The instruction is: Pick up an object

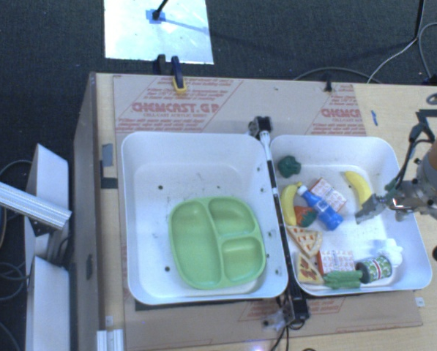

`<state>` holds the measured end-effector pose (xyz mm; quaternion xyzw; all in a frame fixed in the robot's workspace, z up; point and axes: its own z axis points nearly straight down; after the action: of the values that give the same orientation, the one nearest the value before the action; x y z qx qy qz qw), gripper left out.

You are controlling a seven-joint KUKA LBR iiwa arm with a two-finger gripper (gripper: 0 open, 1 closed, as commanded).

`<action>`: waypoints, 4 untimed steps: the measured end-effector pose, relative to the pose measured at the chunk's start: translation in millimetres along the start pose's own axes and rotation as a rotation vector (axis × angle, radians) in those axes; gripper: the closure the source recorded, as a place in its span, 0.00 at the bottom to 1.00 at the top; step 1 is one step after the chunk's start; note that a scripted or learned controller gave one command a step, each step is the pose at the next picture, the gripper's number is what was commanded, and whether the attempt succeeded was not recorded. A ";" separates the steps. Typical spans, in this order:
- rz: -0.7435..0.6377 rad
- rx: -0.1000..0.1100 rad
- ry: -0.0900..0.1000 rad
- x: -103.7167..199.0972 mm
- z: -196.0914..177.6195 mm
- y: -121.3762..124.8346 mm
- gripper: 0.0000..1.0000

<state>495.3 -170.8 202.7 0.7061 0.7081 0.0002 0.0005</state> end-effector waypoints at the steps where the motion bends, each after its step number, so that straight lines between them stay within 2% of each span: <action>1: -0.001 0.001 0.002 70.4 30.5 22.1 0.00; 2: -0.002 -0.010 0.001 87.9 102.0 98.6 0.00; 3: -0.003 -0.014 -0.003 77.7 112.4 137.5 0.00; 4: -0.001 -0.017 -0.005 65.5 112.3 95.8 0.00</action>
<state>591.0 -105.0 90.5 0.7058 0.7084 0.0048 0.0083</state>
